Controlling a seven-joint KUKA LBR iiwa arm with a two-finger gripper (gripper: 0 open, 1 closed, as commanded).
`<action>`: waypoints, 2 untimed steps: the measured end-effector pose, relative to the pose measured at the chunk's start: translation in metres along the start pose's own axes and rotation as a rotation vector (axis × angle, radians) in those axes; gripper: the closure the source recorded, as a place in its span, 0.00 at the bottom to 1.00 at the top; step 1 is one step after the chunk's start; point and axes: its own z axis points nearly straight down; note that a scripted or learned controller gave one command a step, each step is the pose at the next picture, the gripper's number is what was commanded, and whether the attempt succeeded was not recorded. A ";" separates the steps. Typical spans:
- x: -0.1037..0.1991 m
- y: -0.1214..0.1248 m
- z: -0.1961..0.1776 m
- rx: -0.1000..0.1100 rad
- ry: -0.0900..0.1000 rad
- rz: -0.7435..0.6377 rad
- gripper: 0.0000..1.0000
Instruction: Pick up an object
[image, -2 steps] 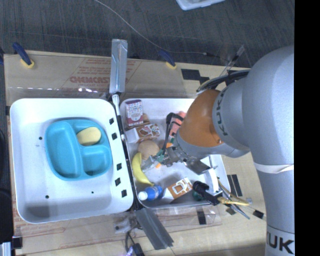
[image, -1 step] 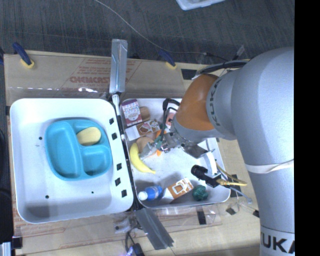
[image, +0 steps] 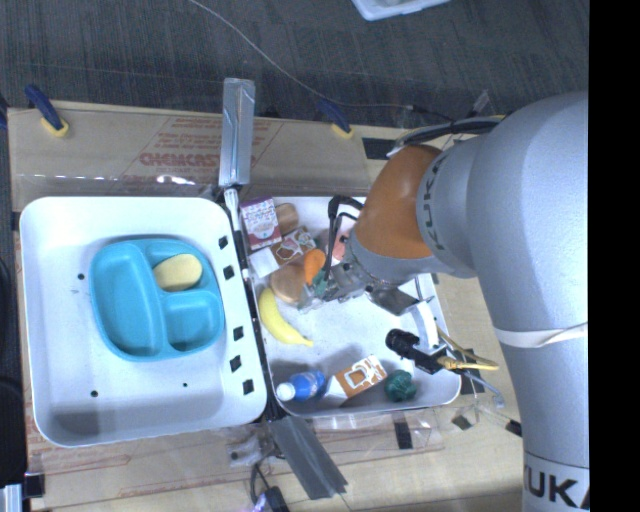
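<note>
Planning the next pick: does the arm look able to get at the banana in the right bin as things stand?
Probably yes. The banana lies uncovered on the bin floor near the divider, with bare floor on its right. The gripper hangs just beside it, over the crowded upper cluster. The bin wall close on the banana's left might limit the approach.

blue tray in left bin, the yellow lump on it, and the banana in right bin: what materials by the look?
Blue tray: looks like moulded plastic, semi-gloss, with an even colour, rounded compartments and a soft sheen.
Yellow lump: matte, rounded, slightly mottled; possibly foam or a plastic toy food, unclear.
Banana: uniform bright yellow and smooth; probably a plastic replica, though real fruit cannot be ruled out.
</note>
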 end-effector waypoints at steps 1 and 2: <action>0.001 0.001 0.000 -0.001 0.000 -0.002 0.00; -0.017 0.057 0.009 -0.005 0.000 -0.070 0.00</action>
